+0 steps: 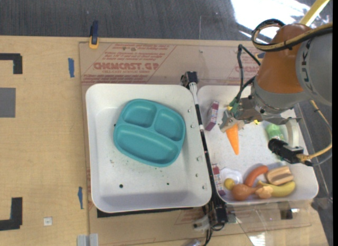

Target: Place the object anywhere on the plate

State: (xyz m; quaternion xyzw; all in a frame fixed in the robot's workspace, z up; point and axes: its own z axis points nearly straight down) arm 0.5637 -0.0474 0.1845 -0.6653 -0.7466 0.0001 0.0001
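Observation:
A teal plate (149,131) with three compartments lies in the left bin (100,187), slightly left of its middle. An orange toy carrot (234,140) is in the right bin (311,187), its point toward the front. My gripper (231,121) is directly over the carrot's wide end and meets it there. The grey wrist and orange band hide the bin's far right corner.
In the right bin, a purple packet (213,114) lies by the left wall and a green piece (274,131) to the right. A sausage (256,173), bun (279,176), banana (280,189) and other toy food crowd the front. A black divider (199,129) separates the bins.

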